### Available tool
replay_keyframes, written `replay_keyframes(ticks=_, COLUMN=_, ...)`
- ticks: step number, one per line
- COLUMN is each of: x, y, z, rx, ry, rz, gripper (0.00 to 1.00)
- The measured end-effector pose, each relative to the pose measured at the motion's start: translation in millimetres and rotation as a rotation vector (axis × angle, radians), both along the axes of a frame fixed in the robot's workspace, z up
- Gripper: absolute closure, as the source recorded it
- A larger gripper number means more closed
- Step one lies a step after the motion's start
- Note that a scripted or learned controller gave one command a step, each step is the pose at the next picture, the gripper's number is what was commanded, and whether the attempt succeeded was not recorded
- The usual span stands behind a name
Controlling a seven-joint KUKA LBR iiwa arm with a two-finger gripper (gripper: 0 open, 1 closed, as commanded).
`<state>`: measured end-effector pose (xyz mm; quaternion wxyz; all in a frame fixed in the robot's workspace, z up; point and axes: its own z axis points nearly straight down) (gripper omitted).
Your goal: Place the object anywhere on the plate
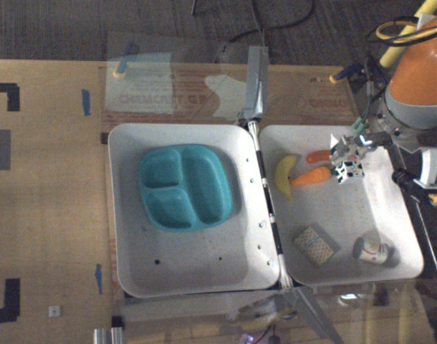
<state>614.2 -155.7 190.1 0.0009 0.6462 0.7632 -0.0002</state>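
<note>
While our gripper [345,160] hovers at the carrot [311,178] beside the banana [284,175], we cannot tell its jaw state; the teal plate [186,187] sits apart.

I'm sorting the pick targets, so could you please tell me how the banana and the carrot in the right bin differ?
The banana is yellow and curved; the carrot is orange and straight, tapering. The banana runs roughly top to bottom in the view, while the carrot lies almost crosswise. The carrot's thick end sits by the hand; the banana lies further left. Both rest in the right bin, touching.
</note>
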Motion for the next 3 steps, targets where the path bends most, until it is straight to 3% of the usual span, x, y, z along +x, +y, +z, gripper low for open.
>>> replay_keyframes(ticks=1, x=30, y=78, z=15, rx=0.000, ry=-0.003, rz=0.245, gripper=1.00)
replay_keyframes(ticks=2, x=53, y=164, z=13, rx=0.000, ry=-0.004, rz=0.395, gripper=1.00)
replay_keyframes(ticks=3, x=23, y=233, z=-5, rx=0.002, ry=0.001, rz=0.532, gripper=1.00)
